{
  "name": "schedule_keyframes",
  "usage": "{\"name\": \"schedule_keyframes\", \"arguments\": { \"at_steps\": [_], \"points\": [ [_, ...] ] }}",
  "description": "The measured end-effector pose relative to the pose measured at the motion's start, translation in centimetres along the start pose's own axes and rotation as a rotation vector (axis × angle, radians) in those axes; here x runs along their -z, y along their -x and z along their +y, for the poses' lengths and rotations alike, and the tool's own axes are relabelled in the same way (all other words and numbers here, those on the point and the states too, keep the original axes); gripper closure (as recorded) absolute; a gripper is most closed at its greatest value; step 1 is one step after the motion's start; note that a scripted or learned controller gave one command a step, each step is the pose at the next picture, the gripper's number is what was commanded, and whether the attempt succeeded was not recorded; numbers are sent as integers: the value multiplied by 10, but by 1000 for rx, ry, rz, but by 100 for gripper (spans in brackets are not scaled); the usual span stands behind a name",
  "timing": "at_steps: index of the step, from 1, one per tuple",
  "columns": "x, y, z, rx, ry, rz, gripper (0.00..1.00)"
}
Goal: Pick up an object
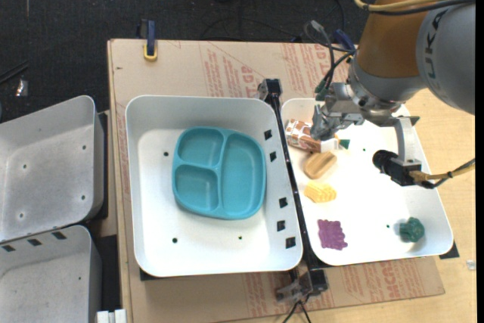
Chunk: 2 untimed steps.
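At the near edge of the right bin (370,197), a purple lump (331,234) is lying towards the left side and a dark green lump (411,229) is sitting near the right corner, well apart from it. Farther back, a ridged yellow piece (319,194) is resting close to the bin's left wall, and just beyond it a tan, bread-like piece (320,165) is lying at a slant. In the left bin (136,185), a teal divided plate (219,172) is lying flat in the middle.

Deeper still in the right bin, a brown and white wrapped packet (301,135) is leaning by the left wall, and a small green bit (345,142) is sitting just beside the robot's tool. The gripper (327,134) is hanging over this far left part of the right bin, between the packet and the green bit and just beyond the tan piece. Whether it is spread or pressed together cannot be told, and nothing is visibly pinched in it. The grey arm (446,34) is reaching in from the right above the cardboard bench top (197,72).
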<state>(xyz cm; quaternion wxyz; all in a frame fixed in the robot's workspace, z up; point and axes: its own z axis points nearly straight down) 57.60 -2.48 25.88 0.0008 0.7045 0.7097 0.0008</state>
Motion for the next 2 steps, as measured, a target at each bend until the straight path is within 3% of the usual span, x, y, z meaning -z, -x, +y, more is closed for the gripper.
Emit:
{"name": "schedule_keyframes", "arguments": {
  "at_steps": [2],
  "points": [
    [-28, -105, 28, 0, -1, 0, 100]
  ]
}}
